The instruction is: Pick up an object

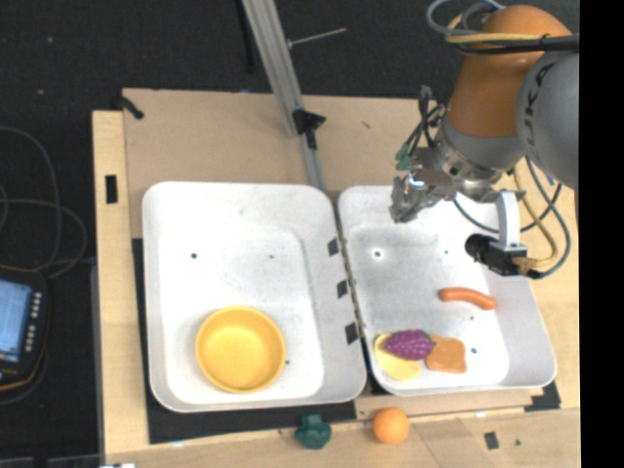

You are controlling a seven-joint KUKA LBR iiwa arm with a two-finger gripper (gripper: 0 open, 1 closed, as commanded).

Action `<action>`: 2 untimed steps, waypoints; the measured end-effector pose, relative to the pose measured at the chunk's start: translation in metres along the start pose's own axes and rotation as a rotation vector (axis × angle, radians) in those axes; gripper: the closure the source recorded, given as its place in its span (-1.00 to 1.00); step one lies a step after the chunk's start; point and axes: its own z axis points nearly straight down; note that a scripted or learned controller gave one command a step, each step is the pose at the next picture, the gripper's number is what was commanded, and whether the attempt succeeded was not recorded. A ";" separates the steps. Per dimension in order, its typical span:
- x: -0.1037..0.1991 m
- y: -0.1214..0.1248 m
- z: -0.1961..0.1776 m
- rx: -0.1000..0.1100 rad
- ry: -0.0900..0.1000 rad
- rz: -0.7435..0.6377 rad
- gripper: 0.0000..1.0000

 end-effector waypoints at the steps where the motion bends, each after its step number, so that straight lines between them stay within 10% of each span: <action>1: 0.053 0.020 0.012 -0.001 0.000 0.000 1.00; 2: 0.101 0.040 0.024 -0.001 -0.001 0.000 1.00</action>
